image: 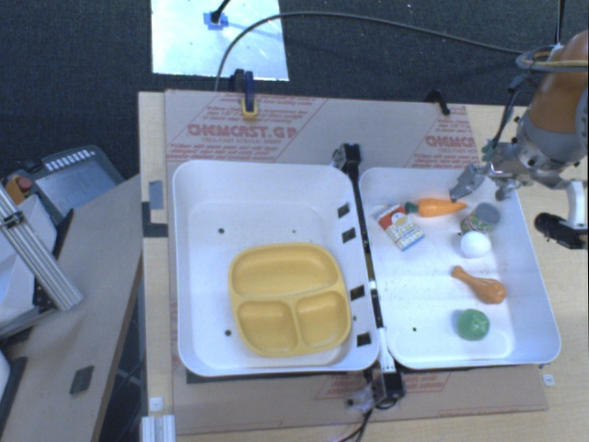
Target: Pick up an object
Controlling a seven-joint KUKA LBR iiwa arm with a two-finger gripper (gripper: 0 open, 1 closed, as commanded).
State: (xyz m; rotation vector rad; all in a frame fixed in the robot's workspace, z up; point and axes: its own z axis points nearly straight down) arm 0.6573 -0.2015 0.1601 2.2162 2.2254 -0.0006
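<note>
crowding right bin (538,325): carrot (440,207), carton (402,229), white ball (475,244); jaws spread above, nothing pinched.

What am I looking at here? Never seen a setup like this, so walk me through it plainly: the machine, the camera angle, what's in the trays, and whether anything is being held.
This is a single picture from a camera fixed above a bench, looking down at a slant. The machine is a robot arm, grey and orange, reaching in from the right. At its end is a two-finger gripper, hovering over the far edge of the right bin. Nothing is between its fingers.

Two shallow white bins sit side by side. The left bin holds a yellow divided tray. The right bin holds small items: a toy carrot, a red-and-white carton, a grey lump, a white ball, an orange drumstick-shaped toy and a green ball.

Its job is to pick one up; none is lifted yet.
</note>
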